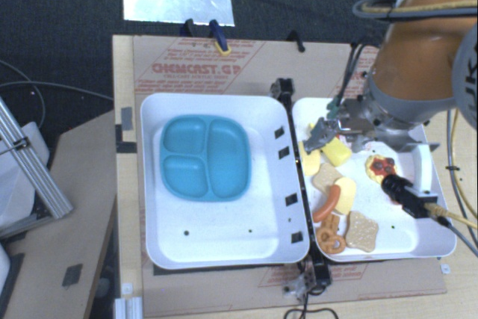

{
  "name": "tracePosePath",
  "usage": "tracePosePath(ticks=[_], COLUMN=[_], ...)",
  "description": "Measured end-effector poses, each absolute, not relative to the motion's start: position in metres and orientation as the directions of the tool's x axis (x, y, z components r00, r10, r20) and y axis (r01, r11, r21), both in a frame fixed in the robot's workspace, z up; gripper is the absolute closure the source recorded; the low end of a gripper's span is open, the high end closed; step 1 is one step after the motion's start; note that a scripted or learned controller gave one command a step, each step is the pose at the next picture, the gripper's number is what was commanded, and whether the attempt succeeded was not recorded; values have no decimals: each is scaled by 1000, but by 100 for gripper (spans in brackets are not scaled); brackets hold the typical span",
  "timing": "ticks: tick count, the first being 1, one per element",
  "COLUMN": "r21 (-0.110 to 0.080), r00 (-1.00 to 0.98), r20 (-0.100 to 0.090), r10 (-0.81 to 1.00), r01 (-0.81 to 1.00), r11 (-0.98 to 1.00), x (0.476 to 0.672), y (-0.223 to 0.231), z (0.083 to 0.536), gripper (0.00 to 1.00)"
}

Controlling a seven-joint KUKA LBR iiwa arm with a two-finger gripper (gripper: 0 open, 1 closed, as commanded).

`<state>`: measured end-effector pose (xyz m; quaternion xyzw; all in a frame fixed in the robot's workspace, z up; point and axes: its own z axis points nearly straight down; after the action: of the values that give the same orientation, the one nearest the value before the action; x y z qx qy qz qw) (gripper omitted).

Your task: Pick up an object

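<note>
— Where is the gripper standing at this moment?

— It is hanging over the far left corner of the right bin, close to the wall that this bin is sharing with the left bin. The arm is reaching in from the right and is covering the far part of the right bin.

— Is it holding something?

— I am not seeing any object in it. From this angle I cannot tell if it is open or closed.

— And the objects, where are they lying?

— All of them are lying in the right bin. A yellow block is sitting just beside the gripper, on its near side; I cannot tell if they are touching. A tan bread slice is lying just under the block, and an orange sausage is leaning against it. A pretzel and a piece of toast are resting near the front wall, side by side. A red and yellow piece is lying more to the right.

— And the left bin?

— It is carrying a blue divided plate, lying flat.
</note>
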<state>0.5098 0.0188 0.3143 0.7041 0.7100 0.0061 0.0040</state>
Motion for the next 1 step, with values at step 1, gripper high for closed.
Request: tracePosePath(ticks=[1], r21=[4], r00=[-10], r20=[3], r10=[1000], r01=[1000], r11=[10], x=[487], y=[67], z=[334], gripper=[0])
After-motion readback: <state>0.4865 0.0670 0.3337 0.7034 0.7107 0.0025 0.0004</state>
